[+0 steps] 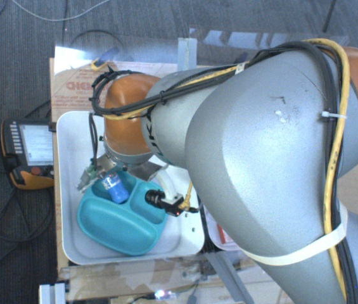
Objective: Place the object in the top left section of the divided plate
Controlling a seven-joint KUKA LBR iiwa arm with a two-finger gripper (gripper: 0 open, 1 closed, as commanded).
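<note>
A teal divided plate (pixel 118 223) lies in the left white bin (pixel 66 189), towards its front. A small blue object (pixel 113 189) with a pale top sits at the plate's top left section, against the plate's rim. My gripper (pixel 101 172) hangs directly over that object, below the orange wrist band, and touches or nearly touches its top. The grey arm reaches in from the right and hides the back right part of the plate and much of the bin.
The right bin (pixel 211 236) shows as a small corner under the arm, with something red and white (pixel 223 236) in it. A cardboard sheet (pixel 77 84) lies behind the left bin. A handheld pendant (pixel 30 149) sits off the bench to the left.
</note>
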